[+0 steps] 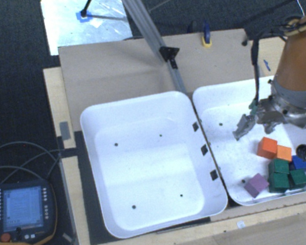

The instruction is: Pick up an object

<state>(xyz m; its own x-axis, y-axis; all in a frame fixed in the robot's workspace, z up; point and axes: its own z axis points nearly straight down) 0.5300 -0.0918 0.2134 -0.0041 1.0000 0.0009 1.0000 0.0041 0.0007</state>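
**Camera view: gripper above the right bin, blocks clustered below it**

Camera view shows the grey two-finger gripper poised over the shallow white plastic right bin, its fingers spread apart with nothing between them. It sits up and to the left of the orange cube, clearly apart from it. Taking that orange cube as the landmark: a second, paler orange block touches its lower right side; a small blue block lies further to the lower right; the dark green blocks sit just below it, packed together; and a purple cube rests below and to the left, near the bin's front wall. Well to the left of the orange cube lies the shallow white plastic left bin. Further left again, off the bench, rests a handheld control pendant with a lit screen.
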